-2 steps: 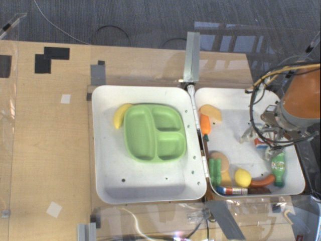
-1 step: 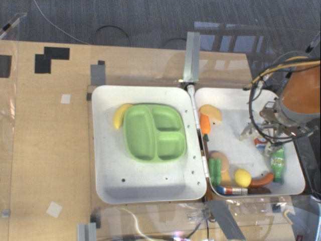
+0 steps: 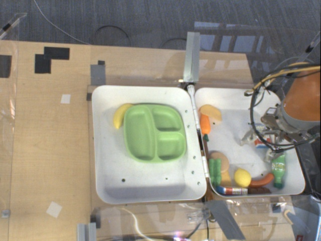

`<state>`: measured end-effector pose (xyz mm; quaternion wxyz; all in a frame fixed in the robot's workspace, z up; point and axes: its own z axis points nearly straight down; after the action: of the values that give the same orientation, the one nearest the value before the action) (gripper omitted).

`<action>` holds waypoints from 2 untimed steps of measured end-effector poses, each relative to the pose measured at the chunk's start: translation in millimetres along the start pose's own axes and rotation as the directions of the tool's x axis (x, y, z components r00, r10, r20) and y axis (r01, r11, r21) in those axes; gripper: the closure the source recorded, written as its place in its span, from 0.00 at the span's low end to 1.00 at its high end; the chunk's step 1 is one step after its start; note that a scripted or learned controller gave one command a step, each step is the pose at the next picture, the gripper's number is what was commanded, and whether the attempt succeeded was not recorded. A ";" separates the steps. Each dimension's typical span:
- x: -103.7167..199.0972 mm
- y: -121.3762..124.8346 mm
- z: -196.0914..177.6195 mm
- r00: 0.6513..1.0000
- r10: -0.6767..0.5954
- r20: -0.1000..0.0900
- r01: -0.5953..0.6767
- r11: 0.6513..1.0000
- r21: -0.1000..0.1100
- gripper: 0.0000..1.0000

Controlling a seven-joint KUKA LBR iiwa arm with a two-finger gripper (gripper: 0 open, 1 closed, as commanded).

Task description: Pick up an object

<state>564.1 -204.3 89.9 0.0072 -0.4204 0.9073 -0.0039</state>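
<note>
Pale wooden worktop (image 3: 45, 149) with dark carpet behind it, and two shallow white bins side by side toward its right end. Left bin (image 3: 108, 185) has a light green plastic divided tray (image 3: 153, 132) in the middle, with a yellow banana (image 3: 119, 114) poking out from the tray's far left corner.

Right bin (image 3: 230, 104) is where the action is. Along its left wall: a pale bread-like piece (image 3: 211, 113) and an orange carrot-shaped toy (image 3: 205, 124). Along the near wall: a green cucumber-like piece (image 3: 215, 170), a round yellow lemon (image 3: 242, 177), a red sausage-shaped thing (image 3: 261, 181) and a small green bottle (image 3: 279, 168).

The pincer (image 3: 265, 140) hangs low near the right wall, just above the bottle, wrapped in cables, so honestly I can't tell how it's set or whether it has anything.

My guess on risks: that near right corner is crowded, so it could nudge the bottle over or clip the bin wall and come up with nothing.
</note>
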 end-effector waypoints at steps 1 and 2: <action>-13.9 -15.5 0.9 0.999 -0.052 -0.001 0.052 0.999 -0.004 0.00; 13.7 16.4 -0.8 1.000 -0.027 0.001 0.027 1.000 0.000 0.00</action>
<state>542.6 -204.1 90.4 0.0074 -0.4328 0.9014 -0.0038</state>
